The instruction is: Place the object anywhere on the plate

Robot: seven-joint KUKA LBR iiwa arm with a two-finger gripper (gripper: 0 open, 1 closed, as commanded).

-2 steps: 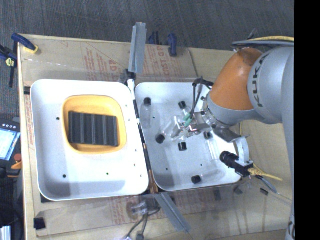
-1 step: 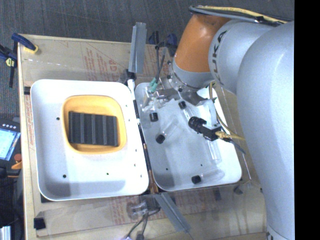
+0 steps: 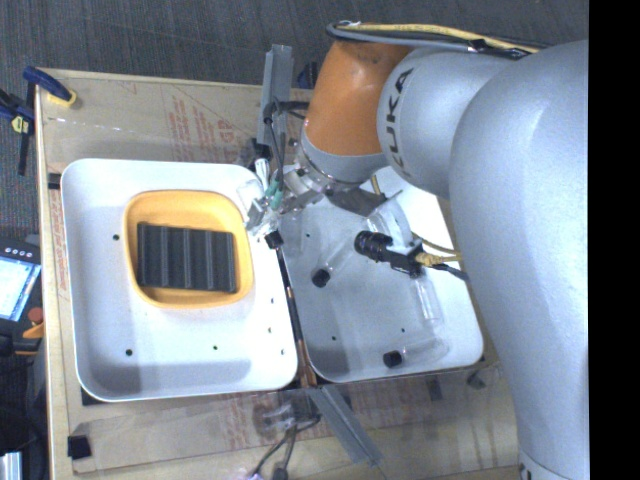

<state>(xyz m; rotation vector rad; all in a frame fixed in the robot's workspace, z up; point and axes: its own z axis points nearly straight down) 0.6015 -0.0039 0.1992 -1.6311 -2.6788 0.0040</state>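
Note:
A yellow plate with a dark ribbed middle lies in the left white bin. My gripper hangs over the divide between the two bins, just off the plate's right rim. Something small, pale and greenish shows at its tip, too blurred to identify. A small dark object rests on the floor of the right bin, below and to the right of the gripper. A clear, tube-like item lies further right in that bin.
Another small dark piece sits near the right bin's front wall. The arm's grey body and orange band cover the back of the right bin. A black cable plug sticks out from the wrist. Metal brackets stand behind the bins.

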